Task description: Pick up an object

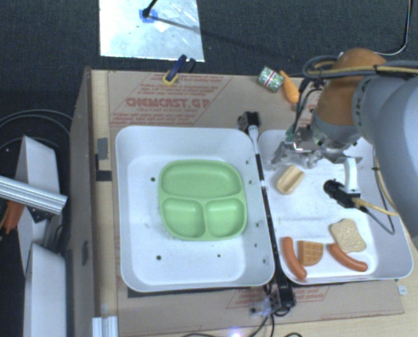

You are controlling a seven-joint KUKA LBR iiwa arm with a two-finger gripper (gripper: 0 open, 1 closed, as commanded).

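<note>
Far to the left of the green divided plate (201, 199), off the table, an aluminium bar (26, 193) lies across white boxes beside loops of black cable (12, 128). Up and left of the plate, a sheet of foil (151, 20) lies on the dark floor, and a blue and yellow clip (175, 69) sits on the brown cardboard (173, 97) with red lettering that covers the table.

The plate lies flat in the middle of the left bin (135, 153), with its single large compartment on the far side.

Right of the plate, past the black strip (263, 188) where the two bins meet, is the right bin (314, 209). A tan bread roll (289, 179) lies in the bin's far left part, level with the plate's top edge and tilted. The gripper (293, 156) hangs just above the roll, very near or touching it. Whether the gripper is set wide or narrow cannot be told from this angle, nor whether it has any grip on the roll.

Lower right of the plate, along the near wall of the right bin, lie a red sausage (293, 257), a square orange waffle (310, 253) touching it, a slice of bread (348, 235), and a second sausage (348, 260) just below the slice.

Up and right of the plate, beyond the bins, a small green and white can (270, 78) and an orange carrot (290, 90) rest on the cardboard. The grey arm (391, 118) comes in from the far right.
</note>
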